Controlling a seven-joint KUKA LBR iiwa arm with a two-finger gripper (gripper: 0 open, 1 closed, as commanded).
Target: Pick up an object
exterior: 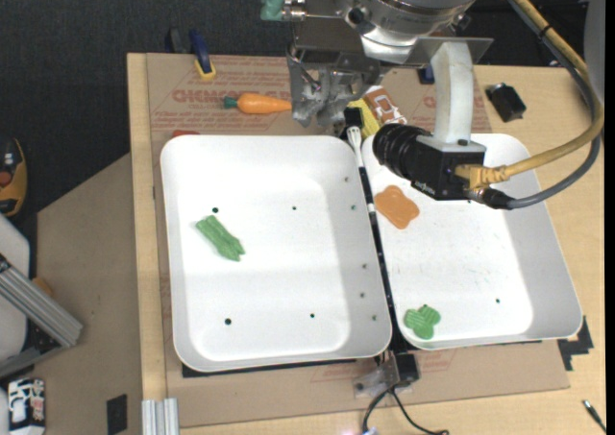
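Observation:
My gripper (320, 97) hangs over the cardboard just behind the seam between the two bins. An orange carrot (261, 104) lies on the cardboard right beside it, to its left, outside the bins. A brown and yellow item (373, 112) sits at the back left corner of the right bin (538, 270), partly under the arm. In that bin lie a flat orange piece (396, 206) and a small green piece (421, 320). The left bin (279, 327) holds a green leafy piece (221, 237).
A black cylinder (423, 164) on the arm, with a yellow cable (548, 157), hangs over the back of the right bin. A blue and yellow clamp (202, 57) and a black block (504, 100) rest on the cardboard behind the bins.

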